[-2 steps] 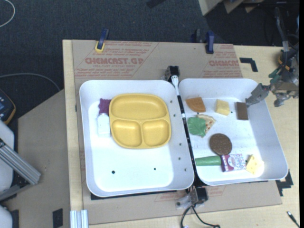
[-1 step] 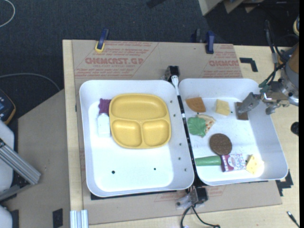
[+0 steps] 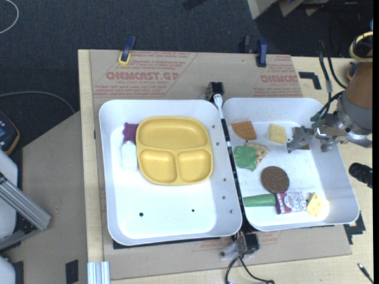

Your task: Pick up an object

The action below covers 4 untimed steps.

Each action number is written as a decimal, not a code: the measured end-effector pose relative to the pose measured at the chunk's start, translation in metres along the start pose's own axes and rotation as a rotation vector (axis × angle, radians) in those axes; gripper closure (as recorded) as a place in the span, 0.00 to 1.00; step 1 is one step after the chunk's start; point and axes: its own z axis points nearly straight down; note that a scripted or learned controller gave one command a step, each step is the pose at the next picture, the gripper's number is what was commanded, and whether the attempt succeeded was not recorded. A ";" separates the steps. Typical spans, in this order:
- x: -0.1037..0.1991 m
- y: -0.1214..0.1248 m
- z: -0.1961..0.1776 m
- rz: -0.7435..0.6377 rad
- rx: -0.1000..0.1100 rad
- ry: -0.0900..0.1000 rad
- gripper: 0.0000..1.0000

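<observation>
My gripper point(image 3: 310, 142) hangs over the right part of the right bin point(image 3: 331, 176), fingers spread open, with only bare white bin floor between them. Just to its left lies a pale yellow cheese block point(image 3: 277, 133), close to the left fingertip. Further left are a brown bread slice point(image 3: 243, 130) and a green lettuce leaf point(image 3: 247, 157). Toward the front lie a round brown patty point(image 3: 275, 179), a green stick point(image 3: 259, 200), a red and white packet point(image 3: 290, 202) and a yellow cheese wedge point(image 3: 318, 206).
The left bin point(image 3: 172, 218) holds a yellow divided plate point(image 3: 174, 149) with a purple and white bottle point(image 3: 128, 147) beside its left edge. Black clips point(image 3: 215, 91) sit at the divider between the bins. The grey arm point(image 3: 361, 108) comes in from the right.
</observation>
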 end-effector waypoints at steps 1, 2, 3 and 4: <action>0.000 -0.004 0.045 0.001 0.000 0.000 0.00; 0.003 -0.002 0.088 0.000 0.000 0.000 0.00; 0.003 0.001 0.106 0.000 -0.008 0.000 0.00; 0.003 0.002 0.093 0.001 -0.015 -0.001 1.00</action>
